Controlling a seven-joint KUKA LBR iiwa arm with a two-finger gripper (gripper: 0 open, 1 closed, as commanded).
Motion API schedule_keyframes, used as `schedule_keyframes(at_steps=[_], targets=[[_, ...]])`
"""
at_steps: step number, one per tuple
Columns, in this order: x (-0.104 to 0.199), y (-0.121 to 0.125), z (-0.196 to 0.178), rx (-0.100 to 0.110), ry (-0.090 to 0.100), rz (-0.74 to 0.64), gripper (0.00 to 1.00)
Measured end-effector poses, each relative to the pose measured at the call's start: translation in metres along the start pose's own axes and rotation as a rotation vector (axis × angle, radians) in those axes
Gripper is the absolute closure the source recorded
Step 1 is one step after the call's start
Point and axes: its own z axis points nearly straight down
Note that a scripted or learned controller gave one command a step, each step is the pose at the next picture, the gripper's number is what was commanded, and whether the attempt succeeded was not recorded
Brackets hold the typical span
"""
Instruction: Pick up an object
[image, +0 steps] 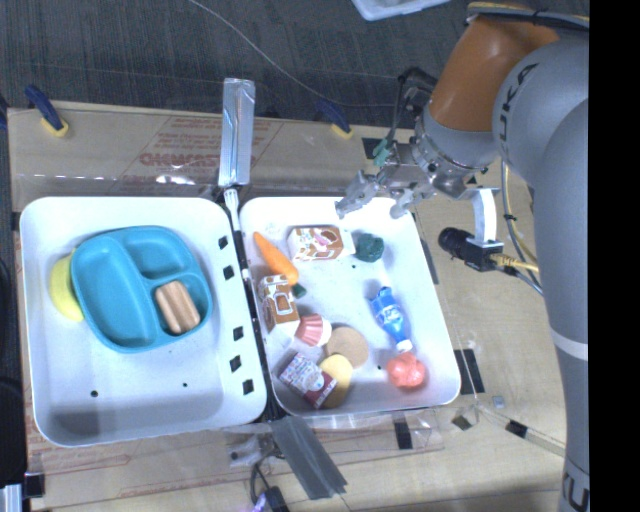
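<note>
From the camera view, two white bins sit side by side on the worktop (500, 300). The left bin (60, 400) holds three things: one blue divided plate (120, 280), one brown sausage-like piece (177, 306) lying in the plate's lower right compartment, and one yellow item (64, 288) tucked under the plate's left edge.

The right bin (425, 300) holds about ten small objects: one orange carrot (274, 256), one printed packet (317, 242), one dark green lump (369, 246), one blue bottle (388, 313), one red-orange fruit (406, 371), one brown box (277, 300), one pink cupcake (312, 330), one tan disc (348, 346), one yellow round piece (338, 372) and one red-and-white wrapper (302, 373).

The jaws (375, 202) hang above the right bin's far rim, spread apart with nothing between them, near the packet and green lump.
</note>
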Motion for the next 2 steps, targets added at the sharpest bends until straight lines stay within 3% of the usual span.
schedule_keyframes(at_steps=[1,2], targets=[[0.047,-0.057,0.108,0.005,0.0,-0.146,0.0],[0.018,-0.034,0.076,-0.003,-0.002,-0.279,0.0]])
